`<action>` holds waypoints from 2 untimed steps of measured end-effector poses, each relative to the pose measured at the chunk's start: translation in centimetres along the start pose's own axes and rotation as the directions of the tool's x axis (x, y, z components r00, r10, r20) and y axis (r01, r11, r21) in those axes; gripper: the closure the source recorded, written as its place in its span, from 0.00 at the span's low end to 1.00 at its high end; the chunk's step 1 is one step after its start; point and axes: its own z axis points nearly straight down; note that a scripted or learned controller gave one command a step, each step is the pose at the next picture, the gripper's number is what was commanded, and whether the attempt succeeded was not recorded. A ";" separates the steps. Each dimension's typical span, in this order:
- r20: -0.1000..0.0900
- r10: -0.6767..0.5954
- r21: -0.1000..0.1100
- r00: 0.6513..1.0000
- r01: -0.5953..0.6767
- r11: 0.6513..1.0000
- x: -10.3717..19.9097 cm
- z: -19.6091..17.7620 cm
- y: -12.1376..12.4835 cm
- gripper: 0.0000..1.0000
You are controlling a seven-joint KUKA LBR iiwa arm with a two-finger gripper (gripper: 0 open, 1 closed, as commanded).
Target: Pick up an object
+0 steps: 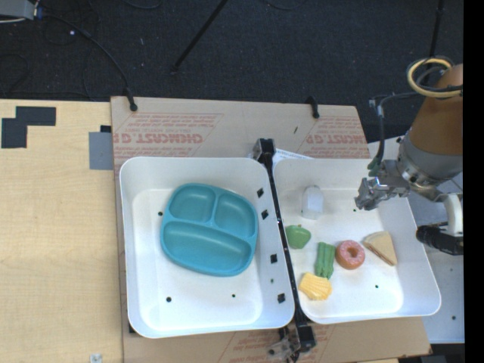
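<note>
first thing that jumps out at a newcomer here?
The big teal divided plate lying in the left bin, by far the largest block of colour. Next, the cluster of small toy foods in the right bin: a pink donut, a green piece, a yellow piece and a sandwich wedge. The gripper sits at that bin's upper right edge, apart from them.

Arm (437,119) cut off at the right edge; claw (372,193) fingers too small to read.
</note>
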 end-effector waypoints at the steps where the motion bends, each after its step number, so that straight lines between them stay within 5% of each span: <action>1: 0.000 -0.001 0.001 1.000 0.001 1.000 -0.1 -4.1 0.1 1.00; 2: -0.003 -0.004 0.004 1.000 0.004 1.000 5.2 -4.8 0.8 1.00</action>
